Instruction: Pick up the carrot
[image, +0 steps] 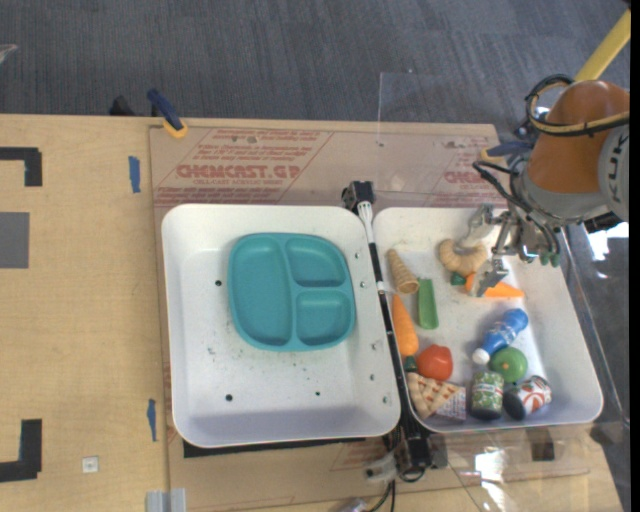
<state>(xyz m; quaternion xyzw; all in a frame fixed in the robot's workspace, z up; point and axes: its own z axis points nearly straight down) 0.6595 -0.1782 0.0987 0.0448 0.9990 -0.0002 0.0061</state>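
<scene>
A: What sits on the left of the surface?

B: The left bin, with a teal plate in its middle, three compartments.

A: And the carrot?

B: In the right bin, lying along its left edge: the carrot, lengthwise. A cone lies just above it, a green pod just beside it on the right, a tomato touching or nearly touching its lower end, and a waffle below that by the bottom left corner.

A: Further right?

B: A croissant near the top edge, an orange wedge, a blue bottle, a green ball, a dark can and a red-and-white thing near the bottom right corner.

A: The claw?

B: The claw hangs over the top right part of that bin, beside the croissant and above the wedge, well apart from the carrot. I cannot tell how it is set.
</scene>
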